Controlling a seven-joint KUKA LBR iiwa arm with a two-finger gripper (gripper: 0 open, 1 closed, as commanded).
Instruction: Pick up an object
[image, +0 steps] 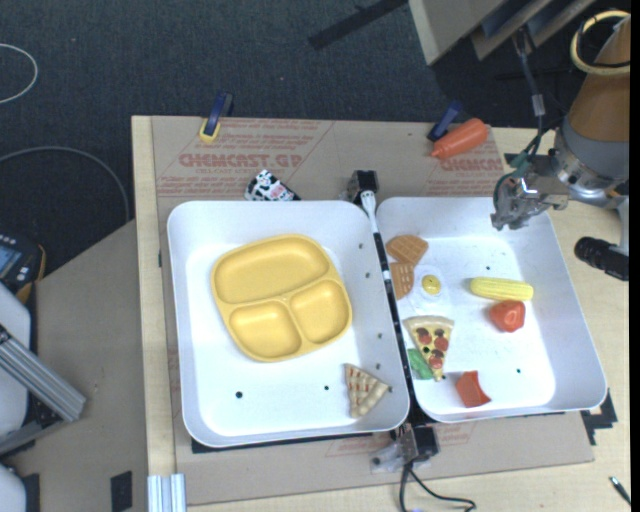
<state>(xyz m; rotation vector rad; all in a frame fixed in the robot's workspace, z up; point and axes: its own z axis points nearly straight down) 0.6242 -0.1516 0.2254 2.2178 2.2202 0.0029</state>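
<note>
Two shallow white bins sit side by side on the tabletop (300, 150). Taking the right bin (560, 330) as reference: the tool (512, 212) hangs over its far right corner, at the end of the grey arm (600, 120) reaching in from the right; nothing is visible in its grasp, and whether it is released or clenched cannot be told from this angle. Inside the right bin, all apart from the tool, lie a yellow corn cob (501, 289) toward the middle, a red tomato-like piece (508, 315) just in front of the corn, a small red block (472, 388) near the front edge, a pizza slice (432, 343) along the bin's left side, a fried egg (430, 285) behind the pizza, and two brown bread-like pieces (405, 262) in the far left part. Left of the right bin, the left bin (200, 400) holds a yellow divided plate (280, 296) and a wedge of waffle-patterned toy food (364, 388) in its front right corner. Behind the right bin, an orange carrot-shaped item (460, 138) rests on the tabletop. A small black-and-white item (268, 186) lies behind the left bin.
</note>
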